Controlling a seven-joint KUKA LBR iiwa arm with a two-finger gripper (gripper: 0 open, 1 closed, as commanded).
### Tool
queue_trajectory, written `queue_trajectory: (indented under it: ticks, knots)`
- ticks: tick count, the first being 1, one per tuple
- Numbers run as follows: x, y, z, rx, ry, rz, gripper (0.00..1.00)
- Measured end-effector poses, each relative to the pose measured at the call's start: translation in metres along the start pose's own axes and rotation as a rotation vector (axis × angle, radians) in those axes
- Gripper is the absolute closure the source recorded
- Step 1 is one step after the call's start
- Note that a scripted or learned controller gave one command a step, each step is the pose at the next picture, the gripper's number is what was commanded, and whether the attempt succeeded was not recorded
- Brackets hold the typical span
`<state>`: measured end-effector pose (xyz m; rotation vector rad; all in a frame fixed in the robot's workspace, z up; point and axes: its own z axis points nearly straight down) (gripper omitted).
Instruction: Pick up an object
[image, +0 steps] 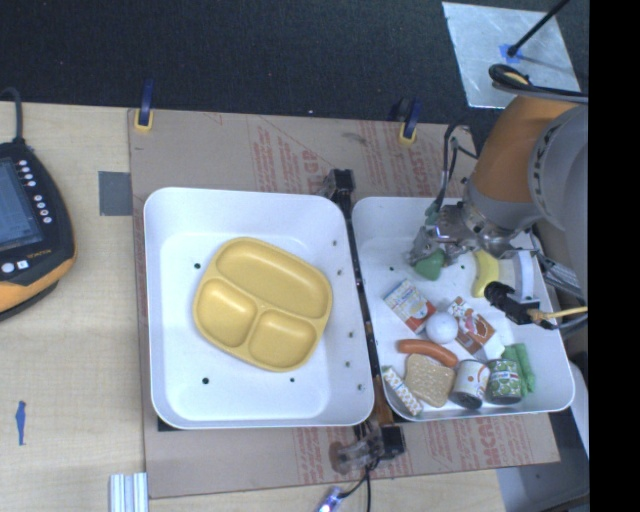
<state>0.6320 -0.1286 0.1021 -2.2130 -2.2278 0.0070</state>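
Gripper over green item, right bin; grasp unconfirmed.

Left to right: yellow divided plate (262, 302) lies alone in the left bin (165, 300); right bin (372, 300) holds a packet (406, 302), white ball (441, 327), sausage (427, 351), cans (487, 382). Gripper (436, 247) sits at the green object (429, 265), touching it from above; cannot tell whether the jaws are released or clenched. Risk, as I judge it: the rounded piece squirts sideways toward the banana (485, 272), or the lift comes up empty.
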Motion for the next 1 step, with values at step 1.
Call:
queue_trajectory:
  ticks: [1]
  knots:
    - [0.0688,0.0250,-0.0912,-0.003,0.003,0.002,1.00]
